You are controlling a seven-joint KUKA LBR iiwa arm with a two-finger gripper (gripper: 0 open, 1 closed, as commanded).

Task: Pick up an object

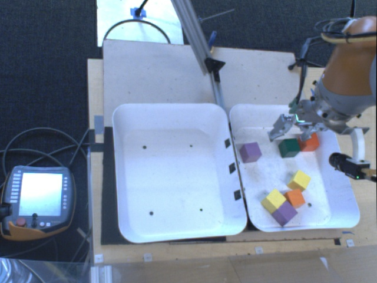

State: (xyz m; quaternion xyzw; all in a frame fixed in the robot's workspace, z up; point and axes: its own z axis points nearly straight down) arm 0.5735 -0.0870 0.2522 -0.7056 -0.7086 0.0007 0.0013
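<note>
Gripper: the gripper hangs over the back part of the right bin, on the grey arm with the orange band. It comes in from the right side.
Jaws: I cannot tell if they are spread or closed. No block can be seen between them.
Right bin: the right bin is white and shallow. All the blocks are in it.
Green block: the green block sits just under the gripper, touching or almost touching it.
Orange block by it: an orange block is right beside the green block, on its right, partly under the arm.
Purple block: one purple block lies alone near the left wall of the right bin, with bare floor around it.
Front bunch: a yellow block, a small orange block, another yellow block and a second purple block are packed close near the front.
Open room: bare floor runs between the back blocks and the front bunch, and along the right wall.
Left bin: the left bin is beside the right bin, and their rims touch in the middle.
In the way: a slanted grey pole comes down to the back of the place where the bins meet.
Off the bench: a hand-held screen box with cables lies on the dark floor, well apart on the left.
</note>
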